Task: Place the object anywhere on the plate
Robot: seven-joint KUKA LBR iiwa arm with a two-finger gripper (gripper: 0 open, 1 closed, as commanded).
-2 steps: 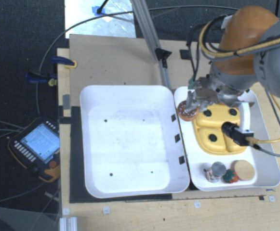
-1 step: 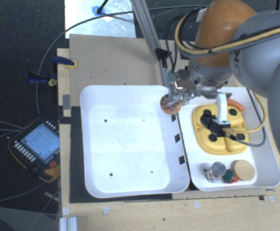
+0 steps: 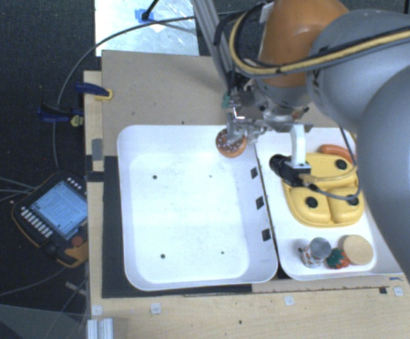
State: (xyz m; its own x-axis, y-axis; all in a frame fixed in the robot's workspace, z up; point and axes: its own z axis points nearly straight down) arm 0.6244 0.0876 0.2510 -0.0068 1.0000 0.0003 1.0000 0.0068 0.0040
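Well out at 9 o'clock, off the bench, a handheld pendant (image 3: pixel 53 214) lies on the dark floor; it plays no part here. The left bin (image 3: pixel 183 210) comes next; in its 1 o'clock corner, close to the far wall and the wall shared with its neighbour, sits the task's thing, a small brown ring-shaped object (image 3: pixel 229 145). The gripper (image 3: pixel 238 129) hangs right over it, at the ring's 12 o'clock and touching or nearly so; whether the claw is apart, together or clamped on the ring I cannot tell, since the two blur into one at this slant.

At 3 o'clock from the ring is the right bin (image 3: pixel 286 239); near its middle lies the yellow plate (image 3: pixel 317 214), with an orange piece (image 3: pixel 334 149) at the plate's 12 o'clock, and a grey knob (image 3: pixel 320 246) and a tan disc (image 3: pixel 358 249) at its 6 o'clock.

The first risk, as I judge it, is an empty lift; a ring tucked into a corner leaves little room around it, so a grasp may slip or only nudge it against the wall. The second is the crossing; a loose hold could drop the ring onto the rims between the bins. The third is the landing; the plate looks moulded and uneven, so a round thing released off-centre may roll off among the small pieces.
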